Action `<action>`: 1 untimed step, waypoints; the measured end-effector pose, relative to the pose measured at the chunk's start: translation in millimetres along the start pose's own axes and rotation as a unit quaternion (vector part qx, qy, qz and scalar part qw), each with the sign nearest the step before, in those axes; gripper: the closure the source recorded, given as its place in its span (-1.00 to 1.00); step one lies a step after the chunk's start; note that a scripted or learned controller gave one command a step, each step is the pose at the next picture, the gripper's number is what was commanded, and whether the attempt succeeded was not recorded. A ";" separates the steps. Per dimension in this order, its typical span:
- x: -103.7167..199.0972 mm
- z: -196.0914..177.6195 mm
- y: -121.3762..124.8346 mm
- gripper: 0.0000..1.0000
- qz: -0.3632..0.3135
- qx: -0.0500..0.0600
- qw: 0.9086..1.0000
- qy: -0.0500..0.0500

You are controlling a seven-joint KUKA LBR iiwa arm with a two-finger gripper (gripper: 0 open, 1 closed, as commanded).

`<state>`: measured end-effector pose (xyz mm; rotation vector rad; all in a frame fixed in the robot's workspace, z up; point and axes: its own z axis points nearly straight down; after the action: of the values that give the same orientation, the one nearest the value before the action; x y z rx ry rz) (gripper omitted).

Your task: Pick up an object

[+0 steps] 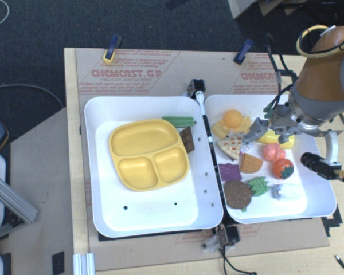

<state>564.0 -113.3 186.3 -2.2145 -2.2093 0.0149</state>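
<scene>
Toy food (251, 164) crowds the right bin (318, 202), giving the gripper (258, 132), hovering at its far side, many targets. Whether it is open or closed, I cannot tell.

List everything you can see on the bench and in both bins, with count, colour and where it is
Bins: 2, white, side by side on the bench.
Divided plate: 1, yellow, left bin.
Green piece: 1, green, at the plate's far edge.
Brown piece: 1, brown, beside the plate's right edge.
Toy foods: several, right bin, among them an orange, a pizza slice, a tomato, a purple piece, a brown patty and a green leafy piece.
Clamps: 2, blue, bench's far edge.
Arm: 1, grey and orange, over the right bin.
Gripper: 1, dark, low among the foods.
</scene>
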 end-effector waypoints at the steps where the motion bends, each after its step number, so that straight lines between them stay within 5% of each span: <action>1: 0.2 -7.9 3.1 -1.00 -0.001 -0.007 1.000 -0.001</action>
<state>567.3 -113.1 194.2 -2.2201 -2.2204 0.0004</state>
